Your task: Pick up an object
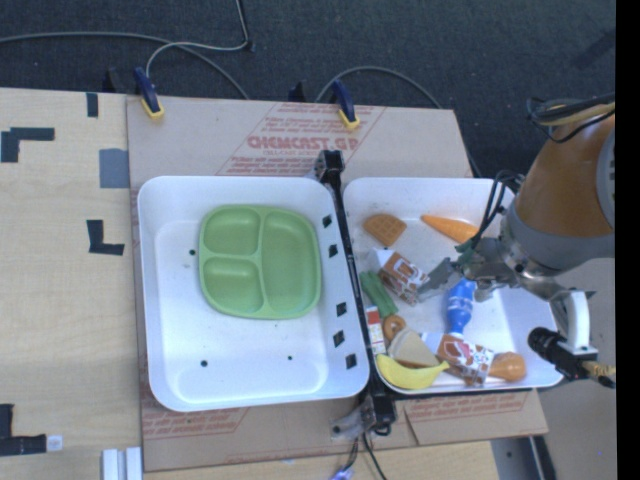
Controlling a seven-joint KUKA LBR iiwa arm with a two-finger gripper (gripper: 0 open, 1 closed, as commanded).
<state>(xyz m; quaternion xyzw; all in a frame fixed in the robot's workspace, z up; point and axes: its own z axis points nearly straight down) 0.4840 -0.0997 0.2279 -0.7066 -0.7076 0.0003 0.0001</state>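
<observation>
Near edge of the right bin (520, 383): banana (408, 372), wrapped snack (468, 358). Mid-bin, blue bottle (459, 305) lies just below my fingers (452, 270), which look spread, nothing between them. I'd drop straight, straddle the bottle, avoid the striped box (402, 274) to the left. Farther: carrot (450, 228), waffle (385, 230).

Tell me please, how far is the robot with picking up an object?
Done: the arm has reached into the right bin, and the gripper sits low above the blue bottle. In hand: nothing that I can see between its fingers. Left: grasp and lift. The green tray lies in the left bin.
</observation>
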